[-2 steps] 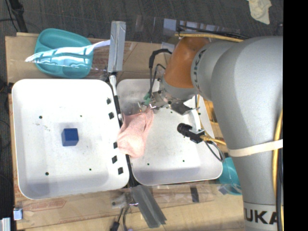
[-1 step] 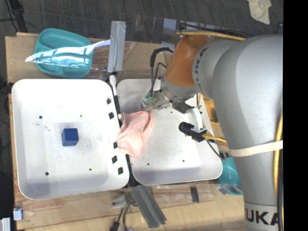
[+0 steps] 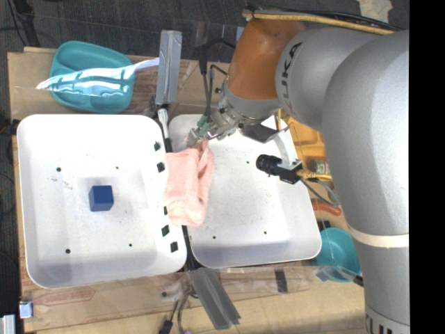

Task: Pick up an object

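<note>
Gathered into a narrow peak at its upper end, the pink cloth [image 3: 188,186] is seen pinched between the fingers of the gripper [image 3: 203,136], which are closed narrowly on that corner. From there the cloth is spread downward in a crumpled fold. It lies at the left edge of the right bin [image 3: 250,214] and is draped over the rim where the two bins meet, so that its left side touches the rim of the left bin [image 3: 69,152]. The lower end of the cloth is rested about halfway down that shared edge.

The gripper is positioned over the upper left corner of the right bin, and the grey arm [image 3: 348,82] with its orange band [image 3: 261,54] is extended to it from the right.

A small blue cube [image 3: 101,197] is found in the left bin, slightly left of that bin's middle and well apart from the cloth.

Beyond the left bin's far edge, a teal scoop [image 3: 87,92] is set on the wooden bench [image 3: 17,68], with a white and teal packet [image 3: 90,78] laid across it. A grey bar [image 3: 169,65] stands just beside it, above the gap between the bins. Another teal object [image 3: 341,252] is partly visible near the right bin's lower right corner.
</note>
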You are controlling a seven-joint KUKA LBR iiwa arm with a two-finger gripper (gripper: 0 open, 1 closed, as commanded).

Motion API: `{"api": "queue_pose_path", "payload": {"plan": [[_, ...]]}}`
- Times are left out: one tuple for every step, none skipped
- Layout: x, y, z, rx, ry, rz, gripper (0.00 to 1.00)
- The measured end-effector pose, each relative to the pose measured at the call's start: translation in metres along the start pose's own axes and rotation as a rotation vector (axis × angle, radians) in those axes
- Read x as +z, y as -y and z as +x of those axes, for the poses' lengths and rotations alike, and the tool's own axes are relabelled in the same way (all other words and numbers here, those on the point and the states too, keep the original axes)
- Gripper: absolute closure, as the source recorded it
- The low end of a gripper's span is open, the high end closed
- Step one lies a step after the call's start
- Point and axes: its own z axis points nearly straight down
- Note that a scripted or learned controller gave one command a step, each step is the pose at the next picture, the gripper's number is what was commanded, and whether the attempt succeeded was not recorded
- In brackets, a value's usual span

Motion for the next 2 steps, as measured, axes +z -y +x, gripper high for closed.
{"api": "queue_pose_path", "payload": {"plan": [[-0.043,0.005,-0.021,-0.442,0.001,0.0,1.0],[-0.025,-0.005,-0.04,-0.295,0.0,0.001,1.0]]}}
